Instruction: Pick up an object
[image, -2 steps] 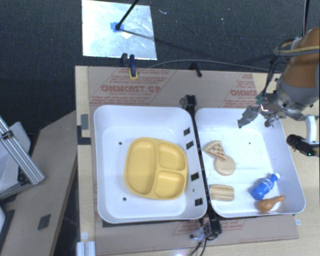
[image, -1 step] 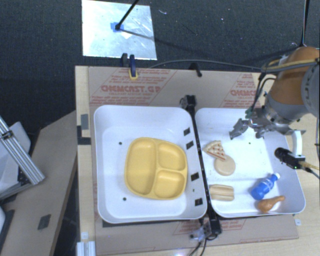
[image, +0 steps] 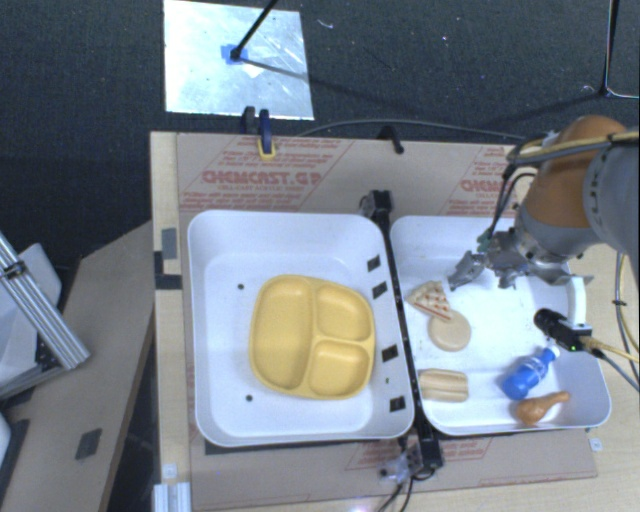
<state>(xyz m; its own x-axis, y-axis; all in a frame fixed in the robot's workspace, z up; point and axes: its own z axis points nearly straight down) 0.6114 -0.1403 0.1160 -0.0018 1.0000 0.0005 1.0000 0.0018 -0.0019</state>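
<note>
At the right of the frame, the hand (image: 480, 266) hangs over the upper part of the right bin (image: 600, 405); whether it is clenched or released, I cannot tell. Below it lie a waffle slice (image: 429, 298), a round cookie (image: 449, 332), a hot dog (image: 443, 385), a blue bottle (image: 527, 373) and a drumstick (image: 540, 405). A yellow divided plate (image: 311, 336) sits in the left bin (image: 215, 300).

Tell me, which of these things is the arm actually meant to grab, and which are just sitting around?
Part of the job (any could be picked up):
- gripper, over the right bin
- waffle slice
- round biscuit
- hot dog bun
- blue bottle
- chicken drumstick

Just lying about:
- yellow divided plate in the left bin
- clamp on the bench's far edge
</note>
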